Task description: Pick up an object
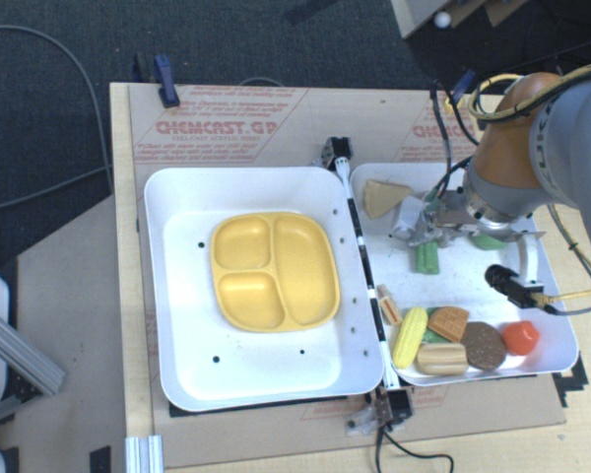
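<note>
You see gripper (426, 233) low in right bin (557, 363), upper-middle zone, directly over green block (428, 258); finger spacing cannot tell from this angle. Green block on bin floor, not lifted. Tan wedge (384, 198) near bin's back-left corner. Along front edge: corn cob (410, 336), bread roll (441, 360), waffle piece (449, 321), brown patty (484, 345), tomato (520, 338). Left bin (172, 294) holds yellow 3-compartment plate (275, 270).

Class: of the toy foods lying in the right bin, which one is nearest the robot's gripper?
The green piece, lying just below the gripper. The corn, tomato and the others sit clustered along the bin's near edge.
</note>
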You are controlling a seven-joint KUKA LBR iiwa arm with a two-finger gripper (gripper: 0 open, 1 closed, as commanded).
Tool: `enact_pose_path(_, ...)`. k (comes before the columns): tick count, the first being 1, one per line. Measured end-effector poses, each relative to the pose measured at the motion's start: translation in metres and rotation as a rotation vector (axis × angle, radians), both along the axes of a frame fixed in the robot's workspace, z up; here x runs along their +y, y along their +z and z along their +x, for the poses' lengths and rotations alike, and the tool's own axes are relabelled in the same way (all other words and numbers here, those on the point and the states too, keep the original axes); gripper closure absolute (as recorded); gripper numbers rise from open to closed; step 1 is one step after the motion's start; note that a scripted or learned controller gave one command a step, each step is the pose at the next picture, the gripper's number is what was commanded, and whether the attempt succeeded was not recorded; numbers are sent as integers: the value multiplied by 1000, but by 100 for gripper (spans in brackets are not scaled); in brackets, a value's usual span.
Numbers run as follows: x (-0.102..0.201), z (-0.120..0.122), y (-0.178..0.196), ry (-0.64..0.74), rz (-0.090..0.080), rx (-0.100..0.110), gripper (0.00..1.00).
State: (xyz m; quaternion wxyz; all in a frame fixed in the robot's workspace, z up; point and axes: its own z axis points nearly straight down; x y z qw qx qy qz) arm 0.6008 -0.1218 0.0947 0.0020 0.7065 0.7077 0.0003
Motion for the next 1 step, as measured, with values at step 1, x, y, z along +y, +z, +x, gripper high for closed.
enact_pose_path(1, 74, 19, 90, 0, 3, 2, 100)
